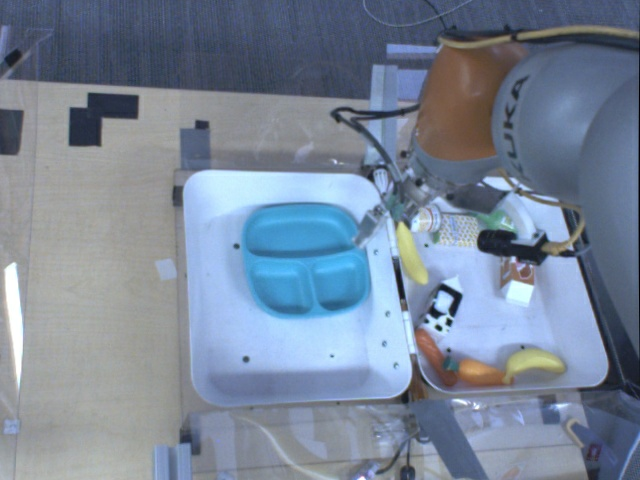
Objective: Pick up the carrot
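Yellow banana (410, 253) just beside end effector (385, 211).

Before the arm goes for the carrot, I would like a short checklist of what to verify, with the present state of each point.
1. Carrot in sight: ok, it lies at the near edge of the right bin.
2. Gripper above the carrot: not ok, it hangs at the border between the two bins, near the blue tray.
3. Gripper free of load: cannot tell.
4. Room around the carrot: not ok, a red vegetable and a yellow banana lie close at its ends.
5. Path to the carrot: cannot tell; a yellow item and a black-and-white box lie between.
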`<state>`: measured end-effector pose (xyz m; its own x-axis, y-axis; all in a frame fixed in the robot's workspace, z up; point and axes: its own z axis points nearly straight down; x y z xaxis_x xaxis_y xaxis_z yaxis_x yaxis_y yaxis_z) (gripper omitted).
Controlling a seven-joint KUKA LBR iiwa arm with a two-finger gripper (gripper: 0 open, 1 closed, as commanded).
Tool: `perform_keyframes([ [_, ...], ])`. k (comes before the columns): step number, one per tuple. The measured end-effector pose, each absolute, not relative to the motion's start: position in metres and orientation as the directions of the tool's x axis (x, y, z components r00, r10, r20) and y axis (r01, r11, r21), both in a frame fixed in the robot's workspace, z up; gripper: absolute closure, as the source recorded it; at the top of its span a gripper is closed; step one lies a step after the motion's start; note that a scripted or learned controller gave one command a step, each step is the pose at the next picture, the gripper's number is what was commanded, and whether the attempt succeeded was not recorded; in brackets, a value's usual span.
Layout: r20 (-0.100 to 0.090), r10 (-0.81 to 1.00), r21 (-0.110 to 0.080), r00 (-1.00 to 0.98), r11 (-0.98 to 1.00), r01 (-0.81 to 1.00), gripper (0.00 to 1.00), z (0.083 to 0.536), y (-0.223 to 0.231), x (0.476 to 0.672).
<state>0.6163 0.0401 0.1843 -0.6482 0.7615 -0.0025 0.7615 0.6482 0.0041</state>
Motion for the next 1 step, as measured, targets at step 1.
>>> perform_keyframes([
  [1, -0.004, 0.814, 0.004, -0.581, 0.581, 0.814, 0.0, 0.1847, -0.0089, 0.6249],
])
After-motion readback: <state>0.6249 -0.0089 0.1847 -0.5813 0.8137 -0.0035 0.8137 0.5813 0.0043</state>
